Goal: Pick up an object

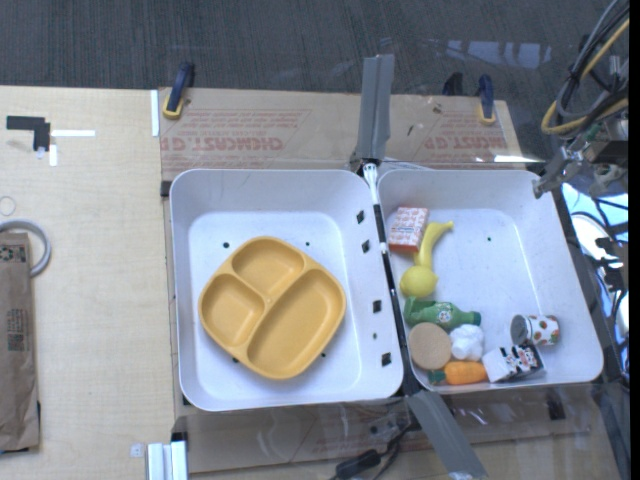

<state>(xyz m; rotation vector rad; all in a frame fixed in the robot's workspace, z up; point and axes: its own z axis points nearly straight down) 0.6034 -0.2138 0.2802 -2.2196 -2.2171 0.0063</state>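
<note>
Pincer [575,158] hangs over the right bin's [560,268] far right corner, touching no object; whether it stands apart or together I cannot tell. Objects crowd that bin's left side and near edge: red carton [407,228], yellow squash [424,263], green toy [442,315], tan disc [431,347], carrot [465,373] and small cup [534,329]. Left bin [190,268] carries a yellow divided plate [273,306].
</note>
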